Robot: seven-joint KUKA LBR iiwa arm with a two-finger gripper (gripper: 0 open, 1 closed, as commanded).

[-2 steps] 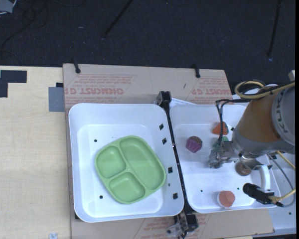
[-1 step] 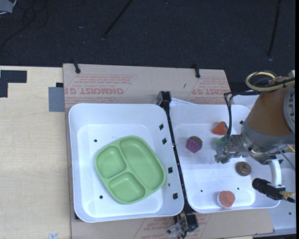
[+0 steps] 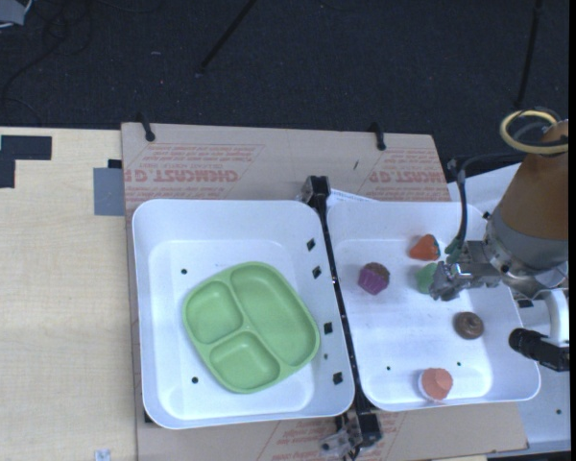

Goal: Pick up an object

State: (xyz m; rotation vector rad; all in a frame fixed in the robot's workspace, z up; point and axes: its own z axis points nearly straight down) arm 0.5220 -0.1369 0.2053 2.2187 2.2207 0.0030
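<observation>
The right bin (image 3: pixel 403 392) holds a purple object (image 3: pixel 372 279), an orange-red object (image 3: pixel 423 248), a green object (image 3: pixel 426 277), a brown round object (image 3: pixel 468 326) and an orange-pink round object (image 3: pixel 435 383). My gripper (image 3: pixel 444 282) reaches in from the right and hangs low over the bin, right beside the green object, which its fingers partly hide. Whether the fingers touch or enclose the green object is hidden from this angle.
The left bin (image 3: pixel 163 248) holds a light green divided plate (image 3: pixel 250 327). A black divider (image 3: pixel 328 296) runs between the two bins. Brown cardboard (image 3: pixel 269 166) lies behind the bins. The arm's grey and orange wrist (image 3: pixel 538 200) stands over the right bin's right edge.
</observation>
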